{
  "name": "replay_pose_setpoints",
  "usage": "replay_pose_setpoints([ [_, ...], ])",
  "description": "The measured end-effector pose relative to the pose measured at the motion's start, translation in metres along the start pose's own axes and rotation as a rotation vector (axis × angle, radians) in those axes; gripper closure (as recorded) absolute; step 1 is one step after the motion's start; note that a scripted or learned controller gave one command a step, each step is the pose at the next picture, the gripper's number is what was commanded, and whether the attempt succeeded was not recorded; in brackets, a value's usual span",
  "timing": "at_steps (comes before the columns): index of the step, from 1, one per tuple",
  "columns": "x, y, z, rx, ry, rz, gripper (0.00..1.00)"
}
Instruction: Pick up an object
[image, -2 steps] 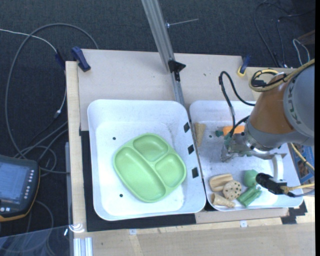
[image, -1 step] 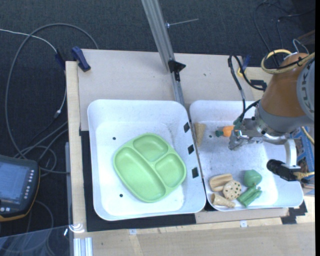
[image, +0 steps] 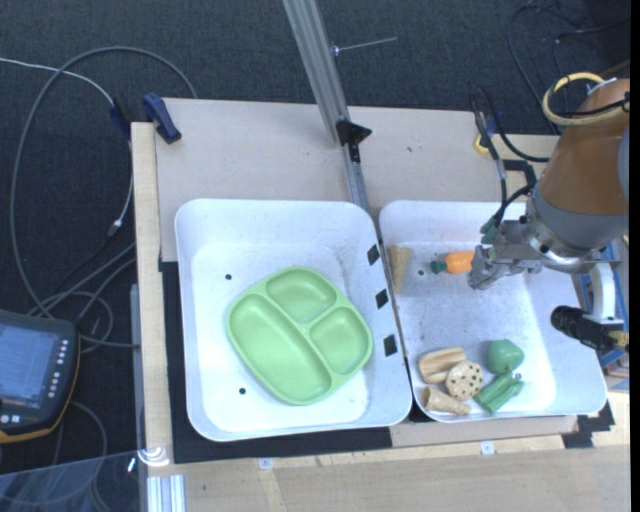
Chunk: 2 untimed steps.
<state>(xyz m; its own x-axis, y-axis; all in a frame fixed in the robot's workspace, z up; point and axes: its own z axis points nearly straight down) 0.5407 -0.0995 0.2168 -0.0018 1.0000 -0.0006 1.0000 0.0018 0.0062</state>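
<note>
My gripper (image: 484, 272) hangs low over the right bin (image: 560, 330), near its upper middle. An orange toy carrot (image: 454, 264) lies just left of it, touching or nearly touching it. A tan cone-shaped piece (image: 399, 266) rests by the bin's left wall. At the front of the bin lie a green pepper (image: 505, 354), a green pod (image: 497, 392), a round cookie (image: 463, 380) and two tan bread-like pieces (image: 441, 362).
The left bin (image: 205, 240) holds a green divided plate (image: 299, 334). A metal pole (image: 325, 70) slants up from between the bins. The grey arm with its orange band (image: 590, 160) covers the right bin's far right corner. Cables and a pendant (image: 30, 375) lie off the bench at left.
</note>
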Motion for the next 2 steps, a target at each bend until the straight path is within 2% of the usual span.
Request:
replay_pose_setpoints([
  [1,-0.002,0.001,-0.064,-0.003,-0.001,0.0,1.0],
  [2,0.04,0.016,-0.048,0.007,0.002,-0.003,1.0],
])
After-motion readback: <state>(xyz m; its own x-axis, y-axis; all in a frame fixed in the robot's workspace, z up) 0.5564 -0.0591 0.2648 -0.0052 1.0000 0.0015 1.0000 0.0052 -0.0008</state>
